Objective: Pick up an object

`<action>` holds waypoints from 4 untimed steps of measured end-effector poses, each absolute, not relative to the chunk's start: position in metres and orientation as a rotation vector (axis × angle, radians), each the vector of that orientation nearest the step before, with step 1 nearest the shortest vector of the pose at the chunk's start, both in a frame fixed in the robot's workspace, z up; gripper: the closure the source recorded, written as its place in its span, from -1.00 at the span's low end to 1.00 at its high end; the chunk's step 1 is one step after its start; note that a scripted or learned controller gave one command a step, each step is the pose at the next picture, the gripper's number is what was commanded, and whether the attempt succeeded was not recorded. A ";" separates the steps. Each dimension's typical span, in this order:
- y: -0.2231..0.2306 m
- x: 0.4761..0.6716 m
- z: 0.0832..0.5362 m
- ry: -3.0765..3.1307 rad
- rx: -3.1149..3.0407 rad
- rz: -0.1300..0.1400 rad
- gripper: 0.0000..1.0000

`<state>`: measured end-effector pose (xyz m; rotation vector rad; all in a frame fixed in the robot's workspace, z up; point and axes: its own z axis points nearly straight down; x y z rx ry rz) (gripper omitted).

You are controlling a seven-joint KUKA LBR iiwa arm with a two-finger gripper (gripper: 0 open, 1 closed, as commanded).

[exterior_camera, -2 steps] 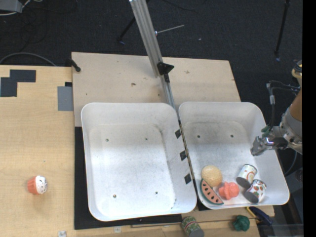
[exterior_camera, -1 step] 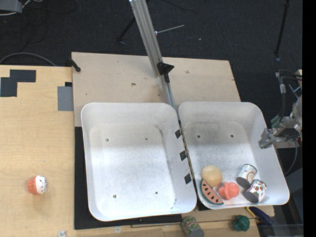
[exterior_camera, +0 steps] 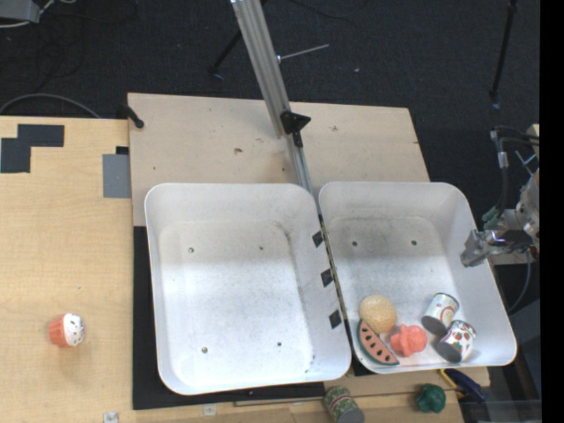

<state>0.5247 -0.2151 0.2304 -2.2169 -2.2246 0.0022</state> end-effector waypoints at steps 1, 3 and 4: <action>-0.163 0.533 0.239 -2.225 -2.213 -0.002 1.00; -0.059 0.560 0.248 -2.226 -2.213 -0.001 1.00; -0.011 0.561 0.242 -2.222 -2.214 0.003 1.00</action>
